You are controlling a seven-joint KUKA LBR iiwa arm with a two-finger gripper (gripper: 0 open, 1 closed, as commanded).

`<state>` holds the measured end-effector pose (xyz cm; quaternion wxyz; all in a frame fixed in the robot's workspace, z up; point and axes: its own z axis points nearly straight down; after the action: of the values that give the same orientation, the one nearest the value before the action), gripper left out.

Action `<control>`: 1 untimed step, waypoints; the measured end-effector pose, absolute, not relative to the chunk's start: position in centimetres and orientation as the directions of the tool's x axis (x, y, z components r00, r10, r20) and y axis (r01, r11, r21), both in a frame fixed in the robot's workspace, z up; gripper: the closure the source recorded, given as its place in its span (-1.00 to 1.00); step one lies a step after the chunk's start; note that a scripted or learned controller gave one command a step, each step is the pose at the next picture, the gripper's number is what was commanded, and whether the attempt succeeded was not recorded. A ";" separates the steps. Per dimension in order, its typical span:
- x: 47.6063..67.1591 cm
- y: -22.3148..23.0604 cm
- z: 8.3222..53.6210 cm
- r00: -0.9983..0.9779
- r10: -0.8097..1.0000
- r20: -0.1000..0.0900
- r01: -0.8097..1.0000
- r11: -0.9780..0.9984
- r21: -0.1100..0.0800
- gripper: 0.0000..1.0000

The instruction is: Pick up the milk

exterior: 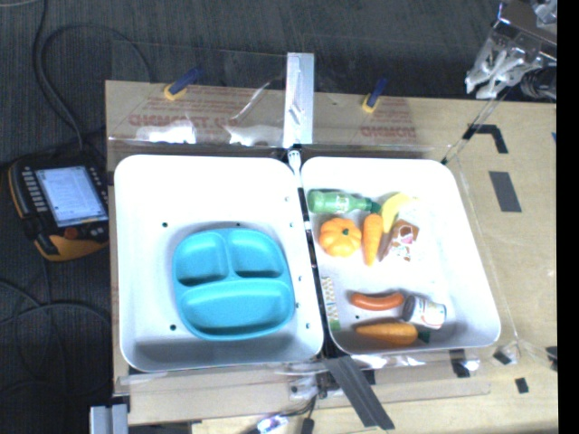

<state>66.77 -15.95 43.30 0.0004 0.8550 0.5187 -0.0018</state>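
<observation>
1. Milk (pixel 404 240): taken to be the small white carton with brown and red print, lying flat in the right bin (pixel 457 274), in its far half, towards the middle
2. Crowded on two sides: touching or very nearly touching the banana (pixel 395 208) at its far end, with the upright carrot (pixel 372 238) just beside it on the left; pumpkin (pixel 338 237) and green bottle (pixel 336 203) further left
3. Open bin floor to the right of the carton and in front of it; judged the better side for an approach, since a jaw coming down on the left would likely wedge against the carrot
4. Sausage (pixel 375 300), small dark-capped bottle (pixel 425 313) and second carrot (pixel 386 334) grouped at the near wall, apart from the carton; not expected to interfere
5. Gripper (pixel 496 69) parked high at the far right corner, outside both bins and well apart from the milk; probably held there to keep the camera's sight of the bins clear
6. Open or closed: cannot tell, too small and pale against the clutter; nothing seen in it
7. Left bin (pixel 145 242) holds only the blue divided tray (pixel 235 283); no part in this pick
8. Judgement: pick not yet begun; next move calls for travel over the right bin, then descent onto the carton
</observation>
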 end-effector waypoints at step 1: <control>65.5 -21.4 43.3 0.747 0.665 -0.005 0.665 -0.747 -0.001 1.00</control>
<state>65.54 -21.40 43.30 0.0006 0.9347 0.3555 -0.0024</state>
